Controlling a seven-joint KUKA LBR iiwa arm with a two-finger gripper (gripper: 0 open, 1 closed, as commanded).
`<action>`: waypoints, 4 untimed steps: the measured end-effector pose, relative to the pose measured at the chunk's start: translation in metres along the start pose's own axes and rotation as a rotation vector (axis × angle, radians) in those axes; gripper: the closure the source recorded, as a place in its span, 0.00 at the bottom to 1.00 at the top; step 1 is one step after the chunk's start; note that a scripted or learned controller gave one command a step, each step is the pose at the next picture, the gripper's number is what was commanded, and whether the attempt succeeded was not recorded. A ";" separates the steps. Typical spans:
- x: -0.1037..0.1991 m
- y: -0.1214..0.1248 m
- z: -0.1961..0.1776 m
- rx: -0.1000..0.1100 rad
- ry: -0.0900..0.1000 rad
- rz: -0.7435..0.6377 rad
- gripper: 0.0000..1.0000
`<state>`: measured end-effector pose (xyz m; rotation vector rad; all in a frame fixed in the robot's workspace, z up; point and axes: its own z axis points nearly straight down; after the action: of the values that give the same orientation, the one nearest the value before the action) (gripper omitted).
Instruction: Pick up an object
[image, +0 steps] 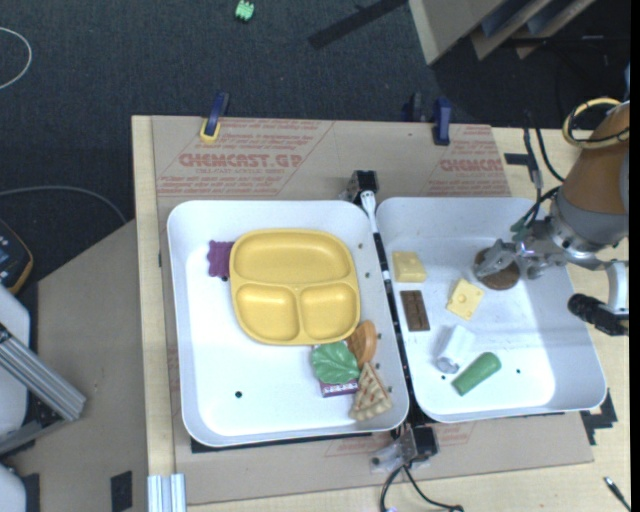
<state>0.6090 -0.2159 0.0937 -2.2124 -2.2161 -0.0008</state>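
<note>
My gripper (498, 264) is low over the far middle of the right bin (560, 395), with the arm coming in from the right. A brown round thing (499, 277) sits right at the gripper's tip, partly covered by it; whether it is held is unclear. Close by to the left lies a yellow cheese wedge (465, 299). A pale yellow block (408, 266) and a brown chocolate bar (415, 310) lie near the bin's left wall. A green cylinder (475, 373) and a small white-grey piece (447, 352) rest toward the front.
The left bin (200, 300) holds a yellow divided plate (295, 285), a purple piece (219, 257) beside it, and a green leaf (335, 362), a waffle cone (370, 394) and an orange-brown item (364, 340) at its front right. A ridge separates the two bins.
</note>
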 end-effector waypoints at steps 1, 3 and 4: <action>0.003 0.001 0.009 -0.004 -0.001 -0.001 0.00; 0.004 0.001 -0.047 -0.013 -0.010 0.000 1.00; 0.000 0.008 -0.109 -0.017 -0.012 0.000 1.00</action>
<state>0.6180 -0.2164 0.2030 -2.2267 -2.2301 -0.0062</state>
